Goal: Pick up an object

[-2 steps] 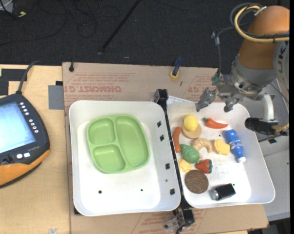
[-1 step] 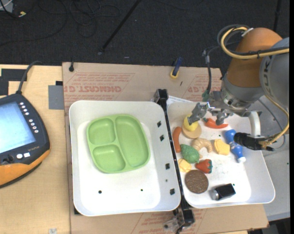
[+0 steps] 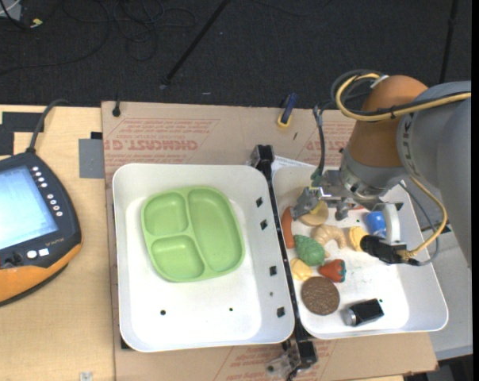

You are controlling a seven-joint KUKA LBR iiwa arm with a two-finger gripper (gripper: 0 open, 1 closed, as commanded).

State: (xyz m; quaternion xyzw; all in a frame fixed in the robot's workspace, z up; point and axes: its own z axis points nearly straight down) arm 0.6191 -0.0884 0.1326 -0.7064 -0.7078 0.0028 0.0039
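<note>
The right bin (image 3: 430,308) holds a pile of toy foods: an orange carrot (image 3: 287,226), a green broccoli piece (image 3: 309,250), a red piece (image 3: 332,270), a brown round cookie (image 3: 320,295), a tan pastry (image 3: 327,235), a blue piece (image 3: 375,222) and a dark cylinder (image 3: 362,312). My gripper (image 3: 322,206) hangs low over the far side of this pile, open. Its fingers stand on either side of a pale yellow piece (image 3: 316,212), and I cannot see that they clamp it.
The left bin (image 3: 144,308) carries a green divided plate (image 3: 193,232). A black divider (image 3: 275,244) runs between the bins. A teach pendant (image 3: 21,221) lies at the far left, and a blue clamp (image 3: 286,111) sits at the cardboard's far edge.
</note>
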